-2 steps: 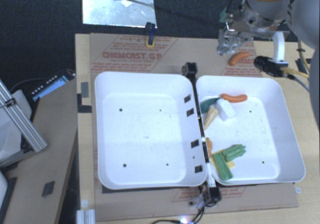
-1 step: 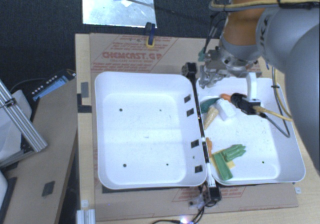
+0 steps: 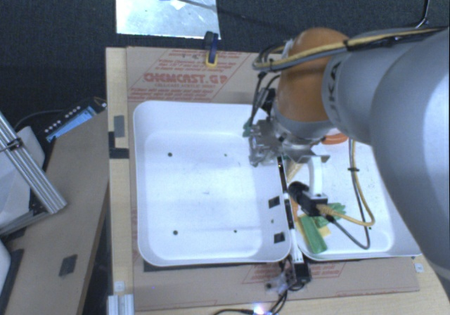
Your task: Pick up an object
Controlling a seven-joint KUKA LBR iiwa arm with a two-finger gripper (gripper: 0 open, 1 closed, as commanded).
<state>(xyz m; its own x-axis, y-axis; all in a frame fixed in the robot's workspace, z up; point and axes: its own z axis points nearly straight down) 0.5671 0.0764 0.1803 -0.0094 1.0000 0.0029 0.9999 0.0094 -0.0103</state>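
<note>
From above the tabletop, the grey arm [image 3: 394,95] reaches in from the right, and its hand [image 3: 261,145] hangs over the right edge of the left bin [image 3: 197,187], just by the seam where the two bins meet and nearer the back edge than the front. The wrist blocks the view, so I cannot tell whether the hand is open or closed, and nothing can be seen gripped in it.

A green piece [image 3: 314,235] lies in the right bin [image 3: 380,240], close to the front left corner and well apart from the hand. Its long axis runs roughly front to back, with the far end leaning a little toward the left bin. A sliver of something orange [image 3: 336,139] shows at the arm's edge, toward that bin's back.
</note>
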